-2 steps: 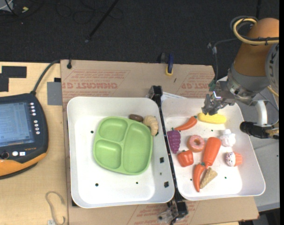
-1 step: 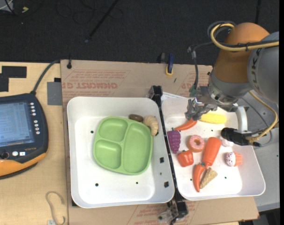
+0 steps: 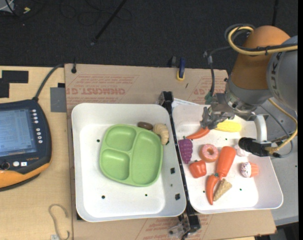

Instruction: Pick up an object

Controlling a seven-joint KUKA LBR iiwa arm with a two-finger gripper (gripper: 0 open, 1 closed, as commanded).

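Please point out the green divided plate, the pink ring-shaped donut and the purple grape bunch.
green divided plastic plate [image 3: 131, 155]: camera view, middle divider.
pink ring-shaped toy donut [image 3: 209, 152]: camera view, ring's surface.
purple toy grape bunch [image 3: 185, 149]: camera view, middle of bunch.

**Bench, backdrop and fittings**

You are looking down at a slant on a bench covered by a flattened brown cardboard sheet with red lettering printed upside down. Behind it, a dark carpet-like floor fills the top of your view, crossed by thin black cables. At your left, a handheld control pendant with a lit screen and an orange underside rests on a tan surface, near black block markings. A grey patch lies beside the cardboard's left edge, and a small blue clamp grips its far edge. The light is even and soft.
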